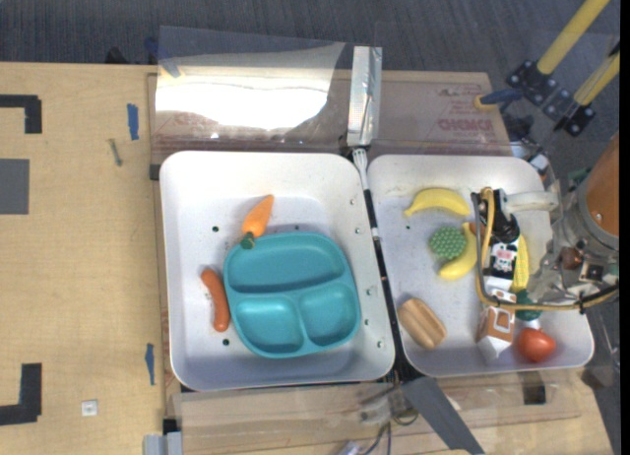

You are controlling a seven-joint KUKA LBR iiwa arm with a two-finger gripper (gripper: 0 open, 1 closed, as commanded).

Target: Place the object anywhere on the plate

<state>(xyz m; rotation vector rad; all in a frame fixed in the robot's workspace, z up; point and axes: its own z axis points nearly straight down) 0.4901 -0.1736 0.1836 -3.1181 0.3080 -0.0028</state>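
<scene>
A teal plate (291, 303) with three compartments sits in the left bin (187, 187), with nothing on it. An orange carrot (256, 219) lies just above its top-left rim, and a red-orange sausage (216, 297) lies along its left side. My gripper (539, 297) hangs over the right side of the right bin (394, 182). It is just above a red tomato (536, 346) and to the right of a small brown and white carton (495, 329). The wrist parts hide what is under the gripper.
The right bin also holds a yellow banana (438, 202), a green bumpy fruit (450, 242) with a yellow piece (458, 267) under it, another yellow piece (521, 264) and a brown bread roll (421, 323). A clear plastic sheet (251, 98) stands behind the left bin.
</scene>
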